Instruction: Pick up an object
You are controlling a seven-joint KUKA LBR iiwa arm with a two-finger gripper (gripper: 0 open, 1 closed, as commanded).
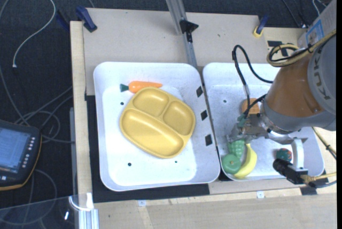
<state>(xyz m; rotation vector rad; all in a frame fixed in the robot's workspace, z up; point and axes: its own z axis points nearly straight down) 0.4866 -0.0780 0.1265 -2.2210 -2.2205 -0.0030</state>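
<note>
A: Over the right bin (214,116), what is the arm (299,89) doing?

B: Its end effector (239,137) hangs low above a green toy (232,161) and a yellow banana (247,161), which lie touching at the near edge. I cannot tell how far it is open, or whether it grips anything.

A: And the left bin (107,132)?

B: It holds a yellow divided plate (157,122), with an orange carrot (144,85) just beyond it.
</note>
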